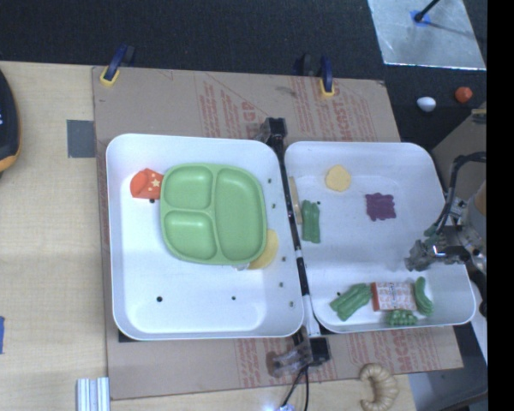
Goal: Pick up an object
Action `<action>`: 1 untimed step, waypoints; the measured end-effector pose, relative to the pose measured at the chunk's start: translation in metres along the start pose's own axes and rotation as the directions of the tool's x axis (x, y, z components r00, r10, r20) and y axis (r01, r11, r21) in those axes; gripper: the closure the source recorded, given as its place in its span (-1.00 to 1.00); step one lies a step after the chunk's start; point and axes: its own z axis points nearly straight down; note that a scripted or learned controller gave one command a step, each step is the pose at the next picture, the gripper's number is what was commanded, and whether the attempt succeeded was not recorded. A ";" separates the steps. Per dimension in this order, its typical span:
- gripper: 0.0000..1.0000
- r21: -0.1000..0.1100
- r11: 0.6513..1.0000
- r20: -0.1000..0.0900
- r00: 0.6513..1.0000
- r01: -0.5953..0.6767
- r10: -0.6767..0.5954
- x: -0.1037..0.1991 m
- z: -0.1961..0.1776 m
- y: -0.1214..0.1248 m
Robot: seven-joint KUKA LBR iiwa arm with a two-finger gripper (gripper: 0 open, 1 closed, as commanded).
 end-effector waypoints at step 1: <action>1.00 0.000 1.000 0.000 1.000 -0.001 0.001 0.003 0.004 0.000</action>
